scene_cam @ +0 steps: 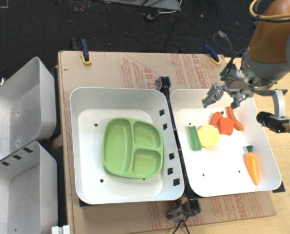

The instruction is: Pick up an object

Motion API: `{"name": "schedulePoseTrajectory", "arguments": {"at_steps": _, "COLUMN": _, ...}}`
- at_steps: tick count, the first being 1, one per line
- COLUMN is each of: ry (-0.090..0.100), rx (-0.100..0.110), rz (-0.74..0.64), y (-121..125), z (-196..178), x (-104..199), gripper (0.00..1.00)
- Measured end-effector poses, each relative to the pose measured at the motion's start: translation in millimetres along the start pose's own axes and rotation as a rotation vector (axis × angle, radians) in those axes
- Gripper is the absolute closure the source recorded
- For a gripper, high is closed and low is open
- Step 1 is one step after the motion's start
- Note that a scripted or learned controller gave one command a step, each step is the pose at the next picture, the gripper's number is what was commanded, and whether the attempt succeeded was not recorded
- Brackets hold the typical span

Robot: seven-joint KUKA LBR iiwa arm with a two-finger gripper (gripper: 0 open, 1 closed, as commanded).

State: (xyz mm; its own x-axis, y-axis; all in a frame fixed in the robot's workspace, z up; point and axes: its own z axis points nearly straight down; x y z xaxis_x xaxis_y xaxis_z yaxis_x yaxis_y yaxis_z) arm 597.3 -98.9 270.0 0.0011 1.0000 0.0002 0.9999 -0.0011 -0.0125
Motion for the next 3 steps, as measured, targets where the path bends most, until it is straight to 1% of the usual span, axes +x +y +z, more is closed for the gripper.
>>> {"name": "schedulePoseTrajectory", "arguments": {"at_steps": 1, "ry": -0.001, "rx": -0.012, "rz": -0.002, "y": 1.8, "z": -7.2, "x": 0.2, "gripper": 0.00}}
{"name": "schedulePoseTrajectory", "arguments": {"at_steps": 2, "ry": 0.000, "rx": -0.008, "rz": -0.003, "y": 6.1, "z": 51.4, "x": 8.8, "gripper": 0.00}}
{"name": "schedulePoseTrajectory", "arguments": {"at_steps": 3, "ry": 0.000, "rx": -0.006, "rz": 0.001, "y": -2.4, "z": 106.3, "x": 2.7, "gripper": 0.00}}
